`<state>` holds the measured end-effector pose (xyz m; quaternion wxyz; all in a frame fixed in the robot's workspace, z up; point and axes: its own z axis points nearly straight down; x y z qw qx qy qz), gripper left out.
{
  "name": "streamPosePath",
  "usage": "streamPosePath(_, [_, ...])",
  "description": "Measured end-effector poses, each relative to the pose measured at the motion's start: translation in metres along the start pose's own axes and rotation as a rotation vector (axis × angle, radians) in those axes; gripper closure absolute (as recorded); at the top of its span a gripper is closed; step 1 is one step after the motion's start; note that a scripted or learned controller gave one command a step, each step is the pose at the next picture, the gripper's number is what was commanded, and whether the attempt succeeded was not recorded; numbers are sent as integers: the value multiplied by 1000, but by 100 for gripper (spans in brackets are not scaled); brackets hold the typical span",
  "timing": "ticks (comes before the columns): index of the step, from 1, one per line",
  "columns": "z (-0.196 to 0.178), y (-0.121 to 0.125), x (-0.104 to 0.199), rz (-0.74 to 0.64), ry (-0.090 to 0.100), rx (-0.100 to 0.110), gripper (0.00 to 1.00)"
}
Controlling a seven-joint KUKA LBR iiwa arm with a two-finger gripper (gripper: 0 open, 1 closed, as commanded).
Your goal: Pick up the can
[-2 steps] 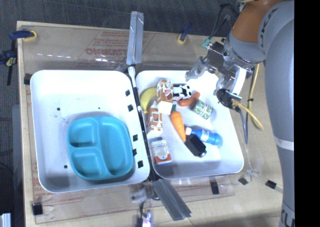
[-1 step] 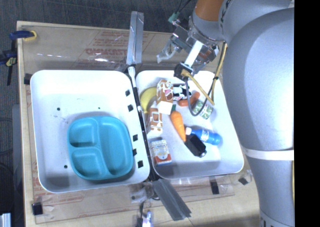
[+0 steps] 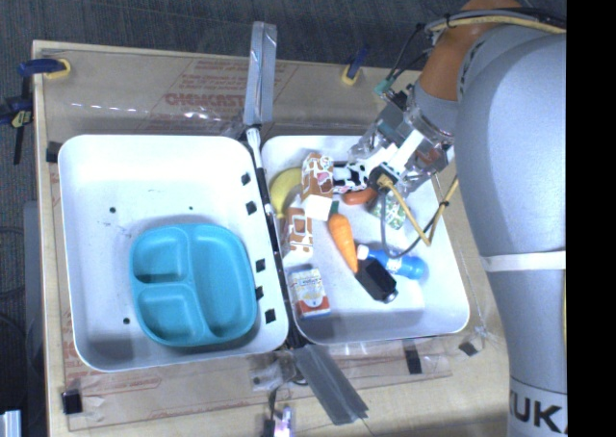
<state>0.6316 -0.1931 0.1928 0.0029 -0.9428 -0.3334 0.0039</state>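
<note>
We look down on two shallow white bins set side by side. The left bin (image 3: 87, 175) holds a blue divided tray (image 3: 192, 283). The right bin (image 3: 443, 300) holds a clutter of small items: a yellow banana (image 3: 281, 187) at its far left, two small printed cartons (image 3: 318, 175) beside it, an orange carrot (image 3: 343, 239) in the middle, a small juice box (image 3: 309, 291) near the front, and a black and blue bottle-like object (image 3: 390, 273) to the right of the carrot.

We judge the can (image 3: 394, 210) to be the small cylinder with a pale and greenish label, lying at the far right of this bin, just under the wrist, though it is small and partly hidden, so we are not sure.

The gripper (image 3: 390, 173) hangs over the far right part of the right bin, just beside a black-and-white spotted item (image 3: 348, 175). We cannot tell how far its jaws are open, and we see nothing held between them.

To do this step well, we think the gripper should centre over the can rather than the spotted item or the red object (image 3: 358, 197) next to it, align across the can's narrow width, and descend clear of the yellow cable (image 3: 426, 223) close by.
</note>
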Motion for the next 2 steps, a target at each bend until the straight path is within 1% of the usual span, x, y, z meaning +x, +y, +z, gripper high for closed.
streamPosePath(1, [-55,5,-18,35,1,-2,0])
streamPosePath(2, [-69,-38,-69,27,1,-2,0])
